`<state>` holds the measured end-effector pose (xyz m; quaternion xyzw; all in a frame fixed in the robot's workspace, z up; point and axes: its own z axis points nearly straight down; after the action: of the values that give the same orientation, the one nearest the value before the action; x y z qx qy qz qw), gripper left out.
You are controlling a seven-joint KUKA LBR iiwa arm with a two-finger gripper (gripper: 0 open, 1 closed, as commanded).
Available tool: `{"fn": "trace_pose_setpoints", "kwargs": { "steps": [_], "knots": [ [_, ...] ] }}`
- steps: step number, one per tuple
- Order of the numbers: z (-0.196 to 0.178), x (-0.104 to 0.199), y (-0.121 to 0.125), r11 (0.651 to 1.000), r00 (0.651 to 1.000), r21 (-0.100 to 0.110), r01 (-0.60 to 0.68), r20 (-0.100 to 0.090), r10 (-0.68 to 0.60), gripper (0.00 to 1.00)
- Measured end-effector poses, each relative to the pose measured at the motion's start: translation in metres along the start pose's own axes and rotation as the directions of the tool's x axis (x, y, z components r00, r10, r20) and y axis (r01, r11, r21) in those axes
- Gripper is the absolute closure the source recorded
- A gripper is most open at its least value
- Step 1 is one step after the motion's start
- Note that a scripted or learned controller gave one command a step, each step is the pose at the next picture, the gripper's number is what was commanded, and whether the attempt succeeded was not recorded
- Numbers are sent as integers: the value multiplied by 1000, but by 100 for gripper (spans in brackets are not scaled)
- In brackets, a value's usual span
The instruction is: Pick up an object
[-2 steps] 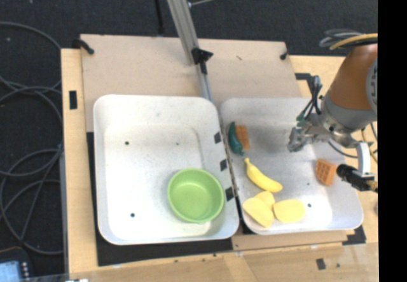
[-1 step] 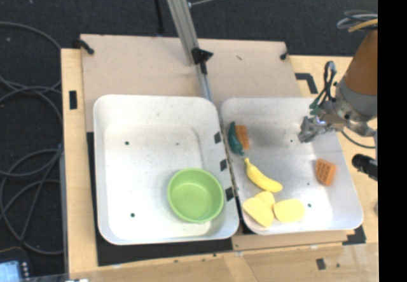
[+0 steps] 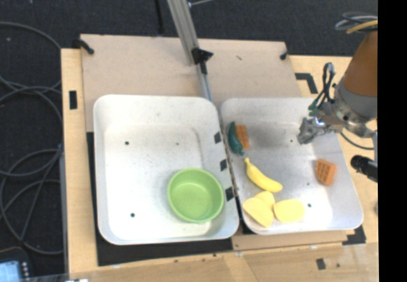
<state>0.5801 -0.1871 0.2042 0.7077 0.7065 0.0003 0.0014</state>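
The gripper hangs over the far right part of the right bin, its fingers pointing down and left toward the bin floor. Whether they are spread or closed I cannot tell from here; nothing shows between them.

The closest thing to them is an orange block, lying on the bin floor nearer to us and a little to the right, clearly apart from the fingers. To the left, against the bin's left wall, sits a teal and orange toy, well apart from the gripper. Nearer from that lies a yellow banana, slanting down to the right. At the near edge of the same bin rest two pale yellow pieces, touching side by side, the left one just under the banana's tip.

That makes five things in the right bin: one orange block, one teal and orange toy, one banana, two yellow pieces.

The left bin holds one green bowl, upright, in its near right corner.

Two white bins sit side by side on the bench. No writing is legible on anything.
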Motion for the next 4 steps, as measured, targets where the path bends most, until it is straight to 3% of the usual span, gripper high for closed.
{"fn": "trace_pose_setpoints", "kwargs": {
  "steps": [2, 3, 4],
  "knots": [
    [-28, 116, 9, 1000, 1000, -2, 9, -3, -9, 100],
    [-24, 167, 9, 1000, 1000, 2, 9, -3, -9, 100],
    [-36, 219, 26, 1000, 1000, 0, 10, -3, -10, 100]
  ]
}}
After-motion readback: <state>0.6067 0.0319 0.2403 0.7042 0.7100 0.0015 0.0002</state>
